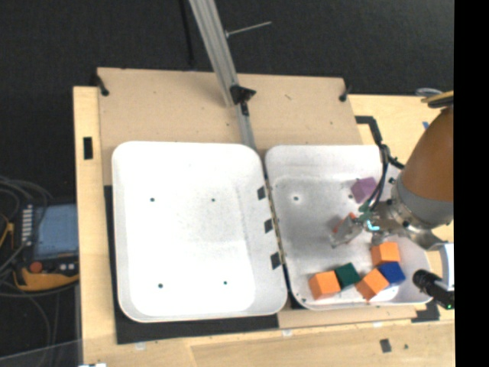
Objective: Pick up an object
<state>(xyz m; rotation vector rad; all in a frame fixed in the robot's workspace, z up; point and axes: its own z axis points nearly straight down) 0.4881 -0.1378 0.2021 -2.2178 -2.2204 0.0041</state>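
Observation:
My gripper (342,230) reaches in from the right, low over the middle of the right bin (306,170). A purple block (364,187) lies just above and to the right of it, partly behind the wrist. Along the bin's front edge sit an orange block (324,283), a dark green block (348,274), another orange block (374,283), a blue block (390,272) and a third orange block (386,251). Nothing shows between the fingers.
The left bin (191,228) sits beside the right one, with black clips along the shared edge. A slanted metal rail (221,52) rises from the back of the bench. A control pendant and cables (46,243) lie off the bench at left.

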